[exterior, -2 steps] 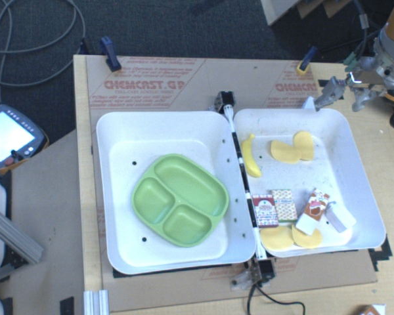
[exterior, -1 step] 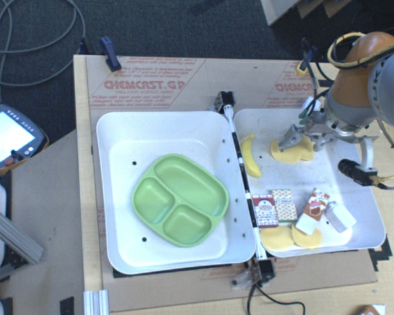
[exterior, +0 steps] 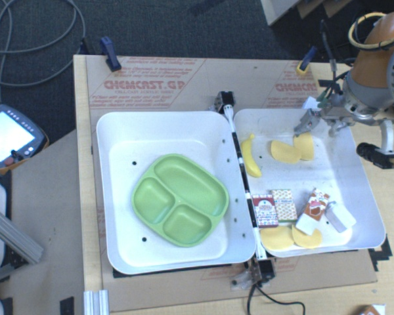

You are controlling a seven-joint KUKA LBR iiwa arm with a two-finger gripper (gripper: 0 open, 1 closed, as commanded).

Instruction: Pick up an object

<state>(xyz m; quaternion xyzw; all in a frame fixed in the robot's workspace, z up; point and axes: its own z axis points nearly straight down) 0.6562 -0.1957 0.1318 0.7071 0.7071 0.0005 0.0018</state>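
A cardboard-topped bench point(exterior: 151, 77) carries two glossy white plastic bins. The gripper point(exterior: 306, 125), its state unclear from here, hangs over the right bin point(exterior: 361, 176) touching pale yellow rounded pieces point(exterior: 292, 150); a curved banana point(exterior: 250, 156) lies nearby. A green sectioned tray point(exterior: 179, 199) fills the left bin point(exterior: 118, 143).

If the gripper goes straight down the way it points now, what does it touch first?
Probably the pale yellow piece in the right bin: the gripper hangs just above its upper edge, though depth is unclear.

A green divided plate point(exterior: 179, 199) lies in the left white bin point(exterior: 111, 136); a tablet point(exterior: 10, 136) sits beside the bench.
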